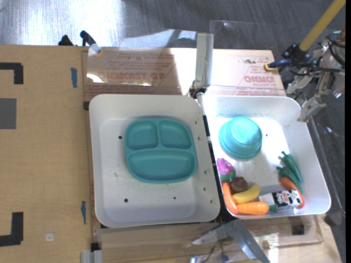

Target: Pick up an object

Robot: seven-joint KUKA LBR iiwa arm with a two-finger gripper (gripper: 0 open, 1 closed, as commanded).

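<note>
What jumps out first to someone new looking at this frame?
The teal divided plate lying flat in the left bin, then the teal bowl upside down in the right bin. A cluster of small toy foods crowds that bin's near edge.

Right bin holds upturned teal plastic bowl (pixel 241 137); below it purple toy (pixel 225 168), yellow banana (pixel 247 194), orange carrots (pixel 253 207), small black-and-white carton (pixel 285 199), lying flat along front edge.

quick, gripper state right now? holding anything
gripper: cannot be told; it sits above the top right corner of the right bin, with nothing seen in its grasp.
</note>
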